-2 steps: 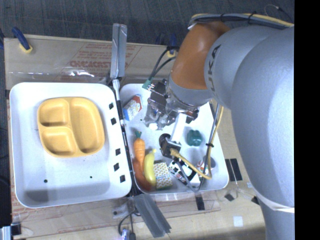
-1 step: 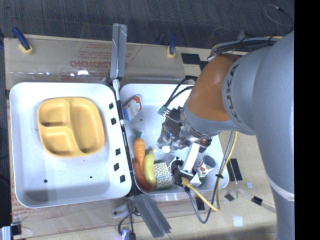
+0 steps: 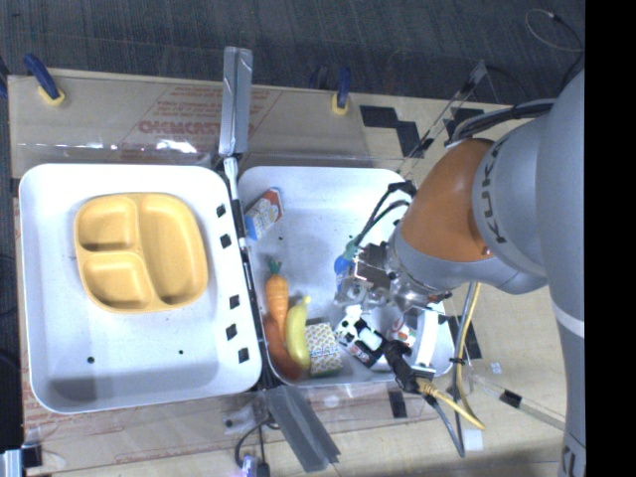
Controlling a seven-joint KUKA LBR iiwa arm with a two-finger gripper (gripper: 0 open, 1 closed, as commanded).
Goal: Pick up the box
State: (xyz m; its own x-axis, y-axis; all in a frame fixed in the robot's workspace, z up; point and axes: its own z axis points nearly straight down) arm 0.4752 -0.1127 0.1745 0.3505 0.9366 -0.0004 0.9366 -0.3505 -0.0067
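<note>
Box (image 3: 263,213) — a small printed carton in red, white and blue — lies in the bin on the view's right (image 3: 320,199). It sits in that bin's far corner, close to the wall shared with the other bin, tilted a little against the bin's edges, with bare white floor around it on the open side.

Nearer the camera along the same wall lies a carrot (image 3: 276,297), its green top pointing toward the box but well apart from it. A banana (image 3: 297,332) rests just beside the carrot and touches it. A speckled block (image 3: 322,350) lies against the banana's other side at the bin's near edge. A reddish-brown thing (image 3: 277,358) peeks out beneath the carrot and banana, too covered to name.

The gripper (image 3: 360,284) hangs over the middle of this bin, beside the banana and the block and well apart from the box. Whether it is spread or pressed together cannot be told from this angle. Above it the arm's orange band (image 3: 449,207) and grey body reach in from the view's right.

The bin on the view's left (image 3: 40,296) holds a yellow divided plate (image 3: 141,249) — three compartments, set toward the far side. Two blue clamps (image 3: 45,79) grip the far edge of the bench (image 3: 149,117).
</note>
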